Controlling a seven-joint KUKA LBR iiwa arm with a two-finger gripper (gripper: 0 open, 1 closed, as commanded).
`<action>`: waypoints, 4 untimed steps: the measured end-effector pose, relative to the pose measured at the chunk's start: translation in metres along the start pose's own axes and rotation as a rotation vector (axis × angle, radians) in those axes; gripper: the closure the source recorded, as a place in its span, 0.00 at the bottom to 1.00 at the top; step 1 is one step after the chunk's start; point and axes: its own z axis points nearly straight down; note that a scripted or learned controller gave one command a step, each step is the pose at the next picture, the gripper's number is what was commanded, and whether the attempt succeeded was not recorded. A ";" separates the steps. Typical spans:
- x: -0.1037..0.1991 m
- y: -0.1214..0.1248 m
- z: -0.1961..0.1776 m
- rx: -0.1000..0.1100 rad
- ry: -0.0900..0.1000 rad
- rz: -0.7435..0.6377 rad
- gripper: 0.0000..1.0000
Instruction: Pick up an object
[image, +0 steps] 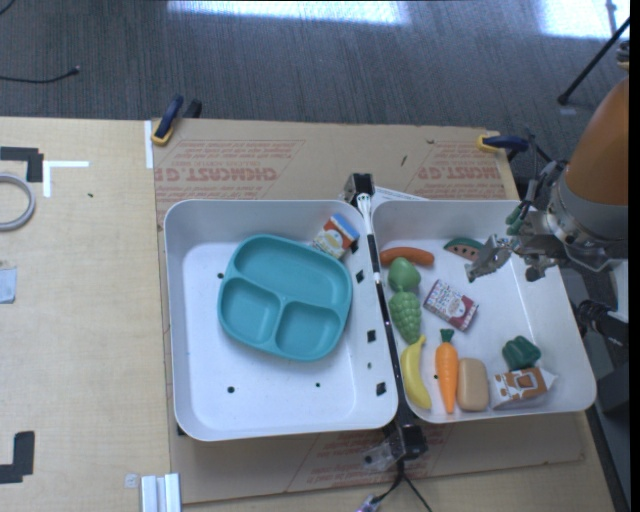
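Bins (190, 330), two of them, white and shallow, sit side by side on cardboard (240, 165) over the wooden table (80, 330). Left bin: one teal plate (285, 297) with three compartments, smooth plastic, rounded corners, and one small printed packet (335, 236) just past its far right corner, near the dividing wall. Right bin: nine toy foods. Count them off: one red sausage (407, 256), one melon slice (463, 247) with a dark rind, one green pepper (403, 275), one knobbly bunch of green grapes (407, 314) touching it, one red box (449, 305) tilted in the middle, one yellow banana (415, 375), one orange carrot (447, 372) with a green top just beside it, one tan bread roll (472, 385), one broccoli (520, 352), and one small carton (520, 386) lying on its side by the near wall. That makes ten, with the carton!

Writing: red mirrored print on the cardboard, too reversed and faint to read for sure. The labels on the packet, box and carton are too small to make out.

Gripper (490, 260) reaches in from the right, metal fingers low over the right bin, just beside the melon slice. Fingers look slightly parted, with nothing between them. Two yellow-and-blue clamps (168, 118) pin the cardboard's far corners.
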 end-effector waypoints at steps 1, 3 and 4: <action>0.016 -0.032 0.114 0.001 0.001 0.004 0.00; 0.015 -0.053 0.143 -0.001 0.002 0.009 1.00; 0.052 -0.049 0.022 -0.002 0.000 0.000 1.00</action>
